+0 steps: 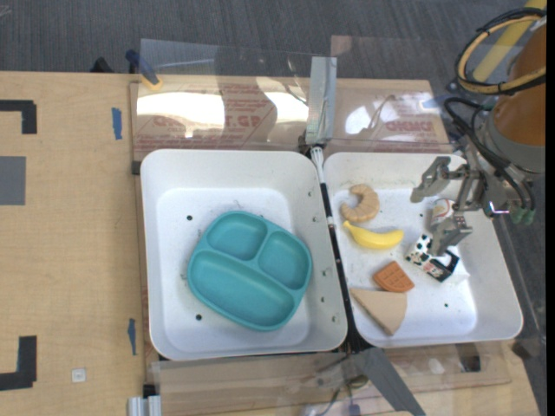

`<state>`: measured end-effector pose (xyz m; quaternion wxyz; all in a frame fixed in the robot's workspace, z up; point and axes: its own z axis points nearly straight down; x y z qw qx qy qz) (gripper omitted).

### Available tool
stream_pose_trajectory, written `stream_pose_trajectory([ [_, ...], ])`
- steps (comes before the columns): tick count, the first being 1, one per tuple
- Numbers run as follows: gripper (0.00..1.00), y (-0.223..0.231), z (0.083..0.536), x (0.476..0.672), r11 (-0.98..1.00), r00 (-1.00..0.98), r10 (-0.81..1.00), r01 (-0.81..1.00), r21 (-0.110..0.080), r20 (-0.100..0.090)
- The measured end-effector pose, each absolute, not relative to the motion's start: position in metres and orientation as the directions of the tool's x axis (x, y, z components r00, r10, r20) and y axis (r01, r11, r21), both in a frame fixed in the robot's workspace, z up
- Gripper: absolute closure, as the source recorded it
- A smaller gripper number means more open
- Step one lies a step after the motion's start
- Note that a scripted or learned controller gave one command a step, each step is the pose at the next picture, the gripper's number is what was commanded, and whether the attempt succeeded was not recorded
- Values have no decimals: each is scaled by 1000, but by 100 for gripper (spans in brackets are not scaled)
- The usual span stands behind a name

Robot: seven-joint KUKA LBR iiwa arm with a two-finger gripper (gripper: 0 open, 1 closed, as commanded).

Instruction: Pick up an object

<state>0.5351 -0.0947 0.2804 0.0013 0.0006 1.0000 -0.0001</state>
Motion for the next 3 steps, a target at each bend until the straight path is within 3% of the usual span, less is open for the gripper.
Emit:
stream_pose_trajectory([
  [1, 0, -137, 107, 549, 993, -993, 121, 121, 1, -9],
  [2, 0, -94, 94, 569, 922, -922, 388, 388, 5, -20],
  [3, 100, -92, 105, 572, 923, -922, 385, 385, 7, -29],
])
